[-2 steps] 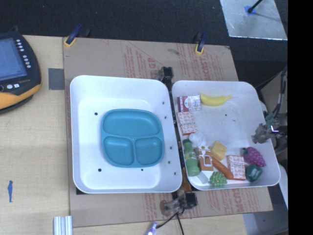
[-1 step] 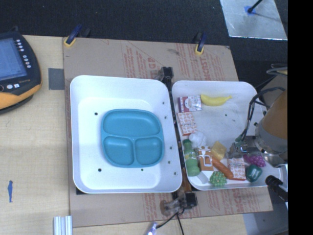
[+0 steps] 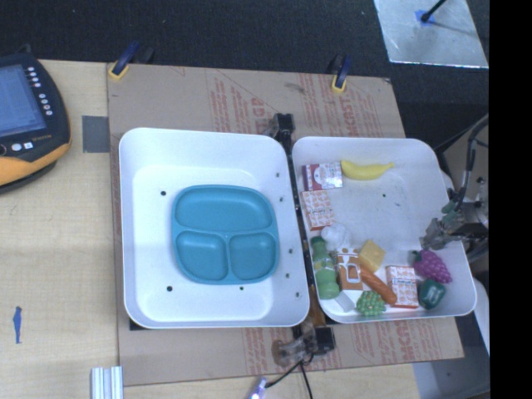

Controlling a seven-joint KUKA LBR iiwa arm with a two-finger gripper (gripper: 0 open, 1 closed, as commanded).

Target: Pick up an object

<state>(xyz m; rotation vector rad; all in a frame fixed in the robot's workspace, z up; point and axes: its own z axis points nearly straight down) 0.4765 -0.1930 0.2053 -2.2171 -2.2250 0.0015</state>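
Camera view: gripper (image 3: 439, 233) just above purple grapes (image 3: 432, 265), beside green pepper (image 3: 431, 293).

I'm looking down on a robotics lab bench: a pale wooden tabletop (image 3: 50, 248) covered with a sheet of brown printed cardboard (image 3: 249, 98) held by blue-and-yellow spring clamps (image 3: 123, 61), two shallow white plastic bins (image 3: 137, 223) fixed side by side, and an orange-and-grey handheld robot control pendant (image 3: 25, 115) beside them.

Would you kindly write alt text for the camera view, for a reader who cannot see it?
The gripper sits at the right white bin's right edge, just above purple toy grapes among toy food. The left white bin holds a blue divided plastic plate.
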